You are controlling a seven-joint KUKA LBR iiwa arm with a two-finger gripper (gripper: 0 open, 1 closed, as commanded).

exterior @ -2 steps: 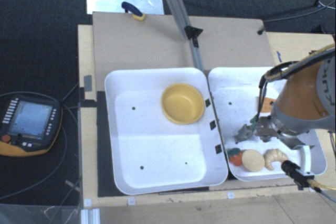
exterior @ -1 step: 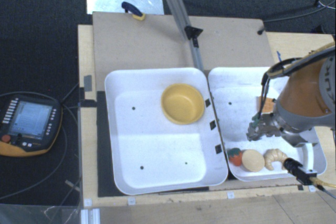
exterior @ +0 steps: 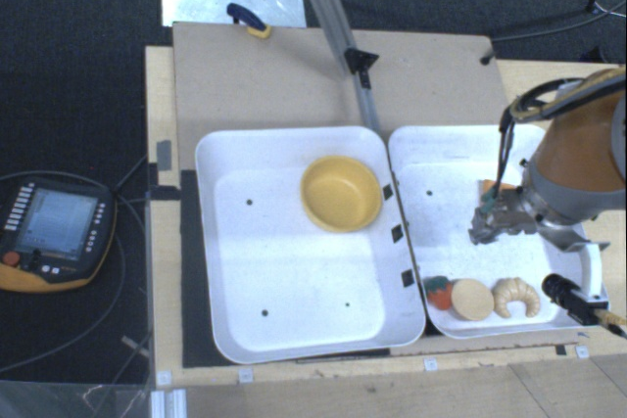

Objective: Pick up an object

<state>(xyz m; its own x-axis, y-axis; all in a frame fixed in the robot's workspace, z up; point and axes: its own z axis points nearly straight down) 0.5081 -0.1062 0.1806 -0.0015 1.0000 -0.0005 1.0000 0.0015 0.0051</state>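
A yellow bowl [exterior: 341, 193] sits in the left bin [exterior: 245, 308], toward its far right part. In the right bin [exterior: 441, 152], along the near wall, lie a small red and green piece [exterior: 437, 290], a round tan bun [exterior: 471, 300] and a pale croissant [exterior: 516, 297]. My gripper [exterior: 487, 226] hangs over the middle of the right bin, above and slightly behind the bun. An orange bit [exterior: 487, 188] peeks out just behind the gripper. Nothing shows between the fingers.
A grey pole [exterior: 333, 15] slants across the cardboard backing toward the gap between the bins. A teach pendant [exterior: 54, 230] lies on the floor at the left. The arm's grey and orange body [exterior: 583, 162] covers the right bin's far right side.
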